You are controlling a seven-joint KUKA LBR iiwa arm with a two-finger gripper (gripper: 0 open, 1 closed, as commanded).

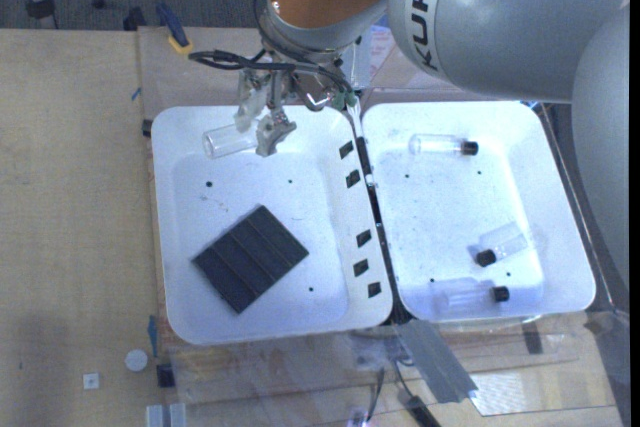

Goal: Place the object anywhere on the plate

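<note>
A flat black square plate [250, 258] lies at an angle on the floor of the left bin [175, 215], toward its front. My gripper [259, 127] hangs over the back of that bin, well behind the plate. A clear plastic vial [225, 142] sticks out to the left from between its fingers. The fingers are shut on the vial's right end. The vial lies roughly level, and its cap is hidden by the fingers.
The right bin [560, 215] holds three more clear vials with black caps: one at the back [440, 146], two near the front right [498, 246] [470, 295]. A raised divider with black tabs [362, 215] separates the bins. Cables hang around the wrist.
</note>
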